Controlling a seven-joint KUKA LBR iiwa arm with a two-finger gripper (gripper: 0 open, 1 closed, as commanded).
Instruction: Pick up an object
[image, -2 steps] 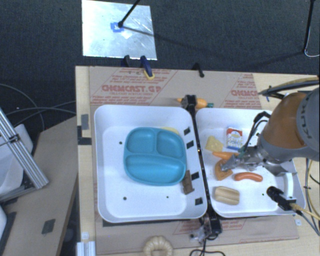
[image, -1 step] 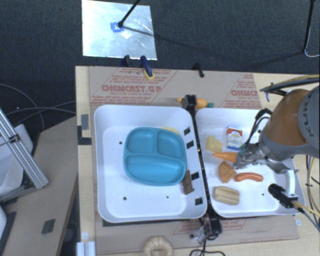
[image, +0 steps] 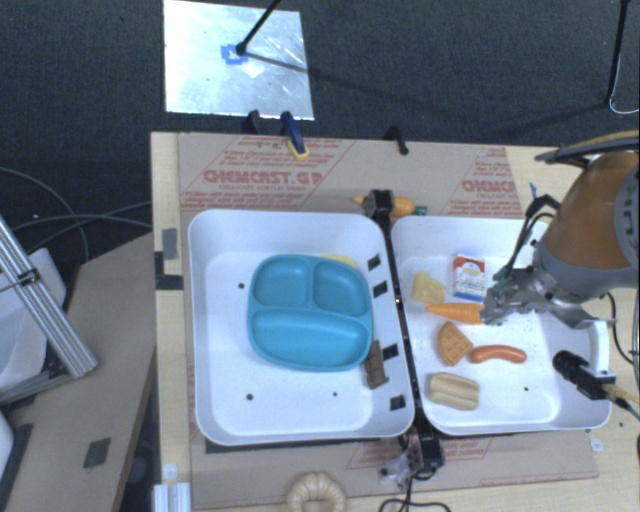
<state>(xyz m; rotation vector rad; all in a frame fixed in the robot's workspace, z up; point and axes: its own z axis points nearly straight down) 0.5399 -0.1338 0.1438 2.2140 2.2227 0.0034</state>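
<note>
In the right bin (image: 560, 405), nearest the bench's front edge, lies a bun (image: 453, 390); behind it a waffle (image: 453, 343) and sausage (image: 497, 353). Farther back, the claw (image: 495, 308) meets the carrot's (image: 453, 312) tip (grip state: cannot tell).

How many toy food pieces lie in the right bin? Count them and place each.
6. Yellow cheese wedge and red-white carton at the back; orange carrot by the gripper; brown waffle and red sausage mid-bin; tan bun in front. The arm may hide others.
</note>
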